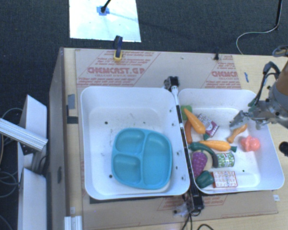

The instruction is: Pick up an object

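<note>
Your bench (134, 66) carries two bins. At the right bin's (273, 176) near edge lies a card (224, 179), then a can (224, 159), grapes (198, 163), a carrot (218, 145). Farther, by the right wall, the gripper (243, 119) hovers over a small orange piece (236, 133); whether it's open, you cannot tell. Judged step: approach. Next, descend squarely.

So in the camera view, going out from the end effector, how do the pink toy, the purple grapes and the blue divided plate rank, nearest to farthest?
1. Pink toy: right bin, just below the end effector.
2. Purple grapes: same bin, by its left wall, lower down.
3. Blue divided plate: left bin, beyond the wall between the two bins.
</note>
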### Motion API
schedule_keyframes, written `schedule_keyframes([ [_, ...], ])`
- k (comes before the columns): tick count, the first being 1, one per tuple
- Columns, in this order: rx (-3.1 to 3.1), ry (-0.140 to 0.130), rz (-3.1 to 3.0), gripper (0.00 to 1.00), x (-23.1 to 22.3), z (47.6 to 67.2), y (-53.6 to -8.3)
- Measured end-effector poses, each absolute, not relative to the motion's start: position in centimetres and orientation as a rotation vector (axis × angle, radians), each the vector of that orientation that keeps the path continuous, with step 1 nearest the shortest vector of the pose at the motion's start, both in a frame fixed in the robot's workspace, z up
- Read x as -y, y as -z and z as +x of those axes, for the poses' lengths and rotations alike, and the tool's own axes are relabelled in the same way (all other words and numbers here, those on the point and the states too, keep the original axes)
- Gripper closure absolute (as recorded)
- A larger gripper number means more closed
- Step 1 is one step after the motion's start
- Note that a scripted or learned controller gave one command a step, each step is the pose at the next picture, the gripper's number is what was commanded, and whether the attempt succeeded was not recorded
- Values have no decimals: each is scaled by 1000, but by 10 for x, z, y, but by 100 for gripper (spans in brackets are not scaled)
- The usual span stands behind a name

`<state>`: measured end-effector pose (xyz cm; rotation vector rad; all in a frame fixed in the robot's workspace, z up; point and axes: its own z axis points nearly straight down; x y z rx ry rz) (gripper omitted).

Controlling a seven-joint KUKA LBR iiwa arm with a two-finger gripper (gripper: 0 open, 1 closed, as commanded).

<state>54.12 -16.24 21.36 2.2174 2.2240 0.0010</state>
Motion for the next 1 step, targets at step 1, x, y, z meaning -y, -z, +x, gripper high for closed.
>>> schedule_keyframes([
  [1,-2223,0,2221,0,151,537,-130],
])
